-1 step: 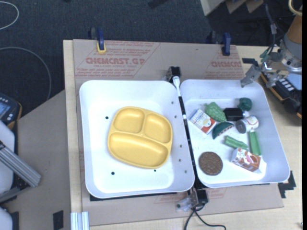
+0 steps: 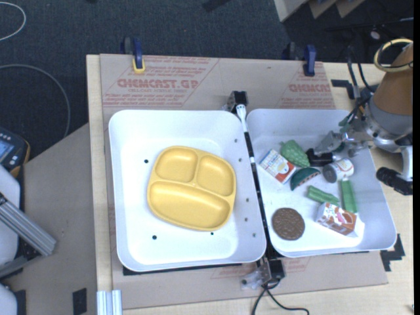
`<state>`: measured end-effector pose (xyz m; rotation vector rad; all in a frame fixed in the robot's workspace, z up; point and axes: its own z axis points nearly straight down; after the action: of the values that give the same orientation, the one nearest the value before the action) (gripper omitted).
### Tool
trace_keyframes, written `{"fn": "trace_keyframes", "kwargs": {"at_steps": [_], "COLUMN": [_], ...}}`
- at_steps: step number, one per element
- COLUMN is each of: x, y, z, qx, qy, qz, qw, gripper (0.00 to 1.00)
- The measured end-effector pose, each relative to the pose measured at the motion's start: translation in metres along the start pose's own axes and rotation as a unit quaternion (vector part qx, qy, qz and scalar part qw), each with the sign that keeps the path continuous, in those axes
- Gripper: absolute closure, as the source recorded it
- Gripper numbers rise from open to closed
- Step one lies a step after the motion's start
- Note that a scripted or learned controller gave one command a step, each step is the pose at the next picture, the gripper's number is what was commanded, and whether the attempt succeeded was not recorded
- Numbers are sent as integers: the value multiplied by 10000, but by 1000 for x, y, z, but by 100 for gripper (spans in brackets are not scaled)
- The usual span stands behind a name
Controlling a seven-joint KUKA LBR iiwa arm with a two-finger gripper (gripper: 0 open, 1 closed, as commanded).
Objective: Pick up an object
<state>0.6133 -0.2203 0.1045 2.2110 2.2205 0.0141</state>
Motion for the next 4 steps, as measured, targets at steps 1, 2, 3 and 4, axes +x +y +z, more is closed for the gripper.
{"fn": "trace_keyframes", "kwargs": {"at_steps": [1,2,3,4], "x": [-1,39,77,75], "y": [2,-62,-134,-131], "z": [-12,-34,-59,-57], "qx": [-49,81,90,68], "qy": [-31,12,17,2], "qz": [1,22,25,26], "qw": [10000,10000,10000,10000], "gripper": [100,100,100,0]}}
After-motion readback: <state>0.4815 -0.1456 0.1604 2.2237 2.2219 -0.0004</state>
